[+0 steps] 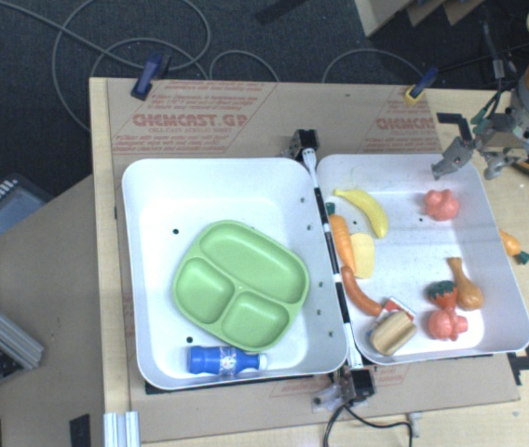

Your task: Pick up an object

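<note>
We see the gripper (469, 152) at the upper right, over the far rim of the right bin (497, 329); its two grey metal fingers are spread apart with nothing between them and touching nothing. Working from the near edge, a blue cylinder (225, 361) with a white label lies on its side at the front of the left bin (143, 250). Just behind it sits a smooth green plastic plate (238, 284), rounded and split into three compartments. In the right bin, nearest us, a tan bread roll (391, 331) lies beside a pink lumpy toy (446, 323) and a brown drumstick (465, 285). A long orange carrot (342, 243) runs along the left wall, with a curved orange strip (361, 297) below it and a pale yellow piece (364, 254) touching it. Farther back lie a glossy yellow banana (365, 209) and a pink knobbly toy (441, 205), near the gripper but apart from it. A small orange piece (510, 245) rests on the right rim.
</note>
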Tool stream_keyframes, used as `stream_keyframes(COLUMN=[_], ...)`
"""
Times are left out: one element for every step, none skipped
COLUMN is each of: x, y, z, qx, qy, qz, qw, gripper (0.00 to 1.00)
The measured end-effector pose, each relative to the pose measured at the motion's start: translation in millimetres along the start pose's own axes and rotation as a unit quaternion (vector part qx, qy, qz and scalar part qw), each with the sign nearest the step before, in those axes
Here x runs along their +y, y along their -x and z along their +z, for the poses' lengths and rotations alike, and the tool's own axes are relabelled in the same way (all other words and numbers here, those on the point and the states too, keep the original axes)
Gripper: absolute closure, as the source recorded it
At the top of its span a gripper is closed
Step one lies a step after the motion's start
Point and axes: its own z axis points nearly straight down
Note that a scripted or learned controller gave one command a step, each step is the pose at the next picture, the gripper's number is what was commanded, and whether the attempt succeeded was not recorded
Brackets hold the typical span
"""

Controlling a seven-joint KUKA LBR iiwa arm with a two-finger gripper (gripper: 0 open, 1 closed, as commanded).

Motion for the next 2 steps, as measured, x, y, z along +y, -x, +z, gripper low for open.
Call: stream_keyframes(x=[8.2, 9.4], y=[0.2, 5.0], z=[107.1, 93.8], qx=[0.006, 0.000], qy=[-0.003, 0.001], qz=[-0.002, -0.001], qw=[1.0000, 1.0000], gripper=[0.00, 1.00])
